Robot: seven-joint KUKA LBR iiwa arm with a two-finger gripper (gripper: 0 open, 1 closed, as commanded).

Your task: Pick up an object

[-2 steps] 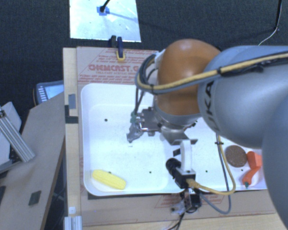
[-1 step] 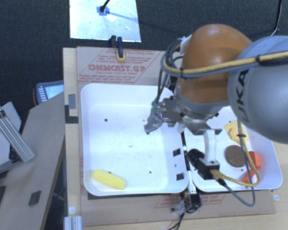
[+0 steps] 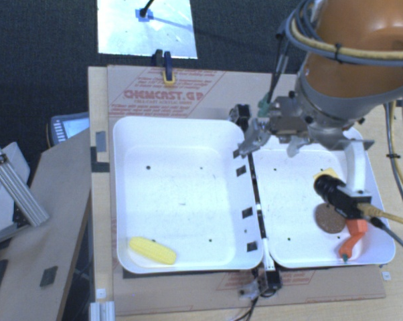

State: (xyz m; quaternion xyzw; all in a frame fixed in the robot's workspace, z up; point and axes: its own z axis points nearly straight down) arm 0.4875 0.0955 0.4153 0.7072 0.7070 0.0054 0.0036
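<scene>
**Gripper above the seam between bins**

I see a yellow corn cob point(image 3: 152, 250) in the left bin's point(image 3: 124, 179) near corner. The gripper point(image 3: 250, 141) hangs over the bins' shared edge, and I cannot tell its opening. A brown disc point(image 3: 326, 222) and an orange piece point(image 3: 351, 238) lie in the right bin point(image 3: 288, 246).

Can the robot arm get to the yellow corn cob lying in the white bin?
Probably yes. The yellow corn cob lies alone near the front corner of its shallow white bin, with nothing on or beside it. The gripper hangs above the strip between the bins.
</scene>
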